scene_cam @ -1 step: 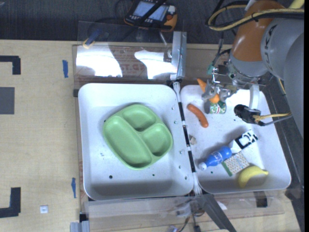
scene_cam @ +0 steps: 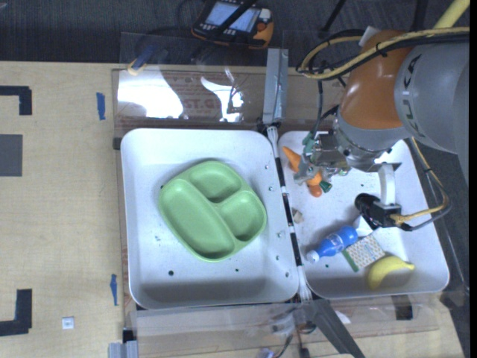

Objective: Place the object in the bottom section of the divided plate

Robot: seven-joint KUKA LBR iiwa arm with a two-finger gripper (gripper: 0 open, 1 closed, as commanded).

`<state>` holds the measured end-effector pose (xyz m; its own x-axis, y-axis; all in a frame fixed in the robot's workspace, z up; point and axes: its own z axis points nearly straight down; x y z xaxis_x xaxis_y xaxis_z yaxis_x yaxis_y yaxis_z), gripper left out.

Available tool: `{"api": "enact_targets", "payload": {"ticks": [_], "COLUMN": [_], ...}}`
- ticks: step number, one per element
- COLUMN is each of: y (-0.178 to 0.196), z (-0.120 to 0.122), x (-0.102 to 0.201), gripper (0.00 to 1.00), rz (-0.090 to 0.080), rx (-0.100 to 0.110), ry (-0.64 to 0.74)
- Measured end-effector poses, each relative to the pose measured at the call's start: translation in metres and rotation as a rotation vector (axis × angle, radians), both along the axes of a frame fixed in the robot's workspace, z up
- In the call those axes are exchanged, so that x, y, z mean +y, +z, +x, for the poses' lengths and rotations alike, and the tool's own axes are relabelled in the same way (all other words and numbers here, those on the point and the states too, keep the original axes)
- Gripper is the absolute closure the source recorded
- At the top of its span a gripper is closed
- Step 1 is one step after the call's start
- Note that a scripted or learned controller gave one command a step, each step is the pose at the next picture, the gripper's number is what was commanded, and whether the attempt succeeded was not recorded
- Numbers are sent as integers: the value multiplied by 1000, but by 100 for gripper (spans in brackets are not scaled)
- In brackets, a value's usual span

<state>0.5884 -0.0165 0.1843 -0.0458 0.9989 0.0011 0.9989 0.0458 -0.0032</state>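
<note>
A green divided plate [scene_cam: 212,209] lies in the left white bin [scene_cam: 149,267], with one large section and two smaller ones. My gripper [scene_cam: 320,164] hangs low over the upper left corner of the right bin [scene_cam: 425,267]. An orange carrot-like piece [scene_cam: 317,186] lies just below the gripper, touching or nearly touching it. I cannot tell whether that piece is held. A second orange piece [scene_cam: 291,157] lies to the gripper's left, against the bin wall.
In the right bin's lower half lie a blue bottle [scene_cam: 335,243], a speckled packet [scene_cam: 361,253] and a yellow banana-like object [scene_cam: 388,271]. A small tan scrap [scene_cam: 297,215] sits near the divider between the bins. The grey arm with its orange band [scene_cam: 376,88] overhangs the bin's upper right.
</note>
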Motion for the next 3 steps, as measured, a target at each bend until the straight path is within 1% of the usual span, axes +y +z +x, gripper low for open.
{"api": "enact_targets", "payload": {"ticks": [1,2,3], "y": [4,0,0], "z": [-32,-36,-36], "x": [73,53,53], "gripper": [100,100,0], "rz": [0,0,0], "rx": [0,-1,-1], "ry": [56,220,221]}}
